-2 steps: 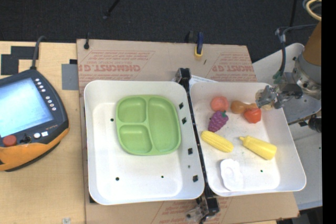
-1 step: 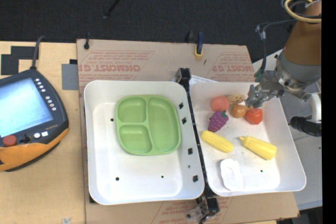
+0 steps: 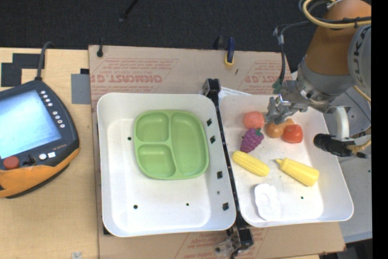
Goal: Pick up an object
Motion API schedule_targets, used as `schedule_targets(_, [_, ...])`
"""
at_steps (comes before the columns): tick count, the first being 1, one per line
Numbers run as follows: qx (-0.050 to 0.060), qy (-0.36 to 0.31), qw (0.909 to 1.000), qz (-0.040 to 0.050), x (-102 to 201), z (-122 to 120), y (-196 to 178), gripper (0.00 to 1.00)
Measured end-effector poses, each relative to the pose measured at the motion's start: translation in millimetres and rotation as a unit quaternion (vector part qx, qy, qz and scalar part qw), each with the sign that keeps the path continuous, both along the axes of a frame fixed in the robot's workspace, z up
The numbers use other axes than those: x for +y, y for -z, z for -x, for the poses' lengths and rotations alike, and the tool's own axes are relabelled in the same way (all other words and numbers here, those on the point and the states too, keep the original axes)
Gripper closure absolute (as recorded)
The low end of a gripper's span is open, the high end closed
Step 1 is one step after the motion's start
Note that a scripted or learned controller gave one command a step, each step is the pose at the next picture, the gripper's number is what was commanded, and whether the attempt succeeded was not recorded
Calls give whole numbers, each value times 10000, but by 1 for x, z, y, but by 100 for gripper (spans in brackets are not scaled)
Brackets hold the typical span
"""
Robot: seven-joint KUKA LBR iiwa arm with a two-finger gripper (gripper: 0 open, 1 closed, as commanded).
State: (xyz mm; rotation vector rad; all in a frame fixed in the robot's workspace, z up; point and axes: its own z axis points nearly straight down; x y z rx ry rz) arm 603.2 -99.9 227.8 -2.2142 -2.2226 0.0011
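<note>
Reaching in from the right, my gripper (image 3: 280,111) hangs low over the far part of the right bin (image 3: 339,203), right above a small orange fruit (image 3: 274,129). I cannot tell how my hand is set, and nothing shows clearly in its grasp. The orange fruit sits between a pink peach-like piece (image 3: 254,119) on its left and a red tomato (image 3: 293,133) touching it on the right. Just beside them lies a purple bunch of grapes (image 3: 251,140), its long axis slanting from upper right to lower left. Nearer the front, a yellow corn cob (image 3: 250,163) lies with its long axis running from upper left to lower right, and a yellow squash-like piece (image 3: 297,171) lies almost parallel to it, thin end toward the upper left. A white object (image 3: 267,201) rests near the front rim. The left bin (image 3: 115,191) holds a green divided plate (image 3: 170,144)
</note>
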Motion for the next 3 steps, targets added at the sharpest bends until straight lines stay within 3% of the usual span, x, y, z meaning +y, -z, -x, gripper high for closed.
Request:
schedule_targets(2, [-6, 0, 10000, 5, 109, -26, 9, 100])
schedule_targets(3, [-2, -3, 10000, 3, 166, -26, 14, 100])
